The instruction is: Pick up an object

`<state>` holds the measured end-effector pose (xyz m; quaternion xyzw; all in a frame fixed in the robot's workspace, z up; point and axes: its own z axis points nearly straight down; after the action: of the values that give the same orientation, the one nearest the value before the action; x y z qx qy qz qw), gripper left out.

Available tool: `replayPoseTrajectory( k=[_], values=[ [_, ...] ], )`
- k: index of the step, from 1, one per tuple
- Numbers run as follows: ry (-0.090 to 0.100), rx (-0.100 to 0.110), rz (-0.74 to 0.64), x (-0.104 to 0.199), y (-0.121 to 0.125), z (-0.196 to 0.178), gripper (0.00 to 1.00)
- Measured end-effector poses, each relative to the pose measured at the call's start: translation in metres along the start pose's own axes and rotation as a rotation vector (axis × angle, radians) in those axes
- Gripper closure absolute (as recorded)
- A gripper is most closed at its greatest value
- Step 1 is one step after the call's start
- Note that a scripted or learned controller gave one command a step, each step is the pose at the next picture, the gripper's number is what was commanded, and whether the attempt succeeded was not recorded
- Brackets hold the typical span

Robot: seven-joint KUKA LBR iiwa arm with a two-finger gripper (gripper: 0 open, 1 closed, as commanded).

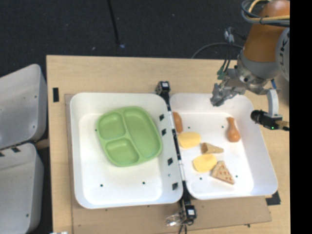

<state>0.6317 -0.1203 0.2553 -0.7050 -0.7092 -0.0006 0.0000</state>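
Note:
The right bin (243,184) holds several toy foods: a chicken drumstick (233,129) at the right, a sausage (178,122) against the left wall, two yellow pieces (189,140) (204,163), a small brown wedge (211,148) and a pizza slice (222,173). My gripper (218,97) hangs over the bin's far edge, up and to the left of the drumstick, with nothing seen between its fingers.
The left bin (87,179) holds a green divided plate (128,136). Black clips (163,87) sit along the seam between the bins. A cable loops behind the arm (263,33). White chairs (19,111) stand off the bench to the left.

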Motion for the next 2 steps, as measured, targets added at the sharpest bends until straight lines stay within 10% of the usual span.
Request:
replayPoseTrajectory(
  k=[2],
  values=[
    [0.000,0.002,0.000,0.089,-0.035,0.008,1.00]
  ],
)
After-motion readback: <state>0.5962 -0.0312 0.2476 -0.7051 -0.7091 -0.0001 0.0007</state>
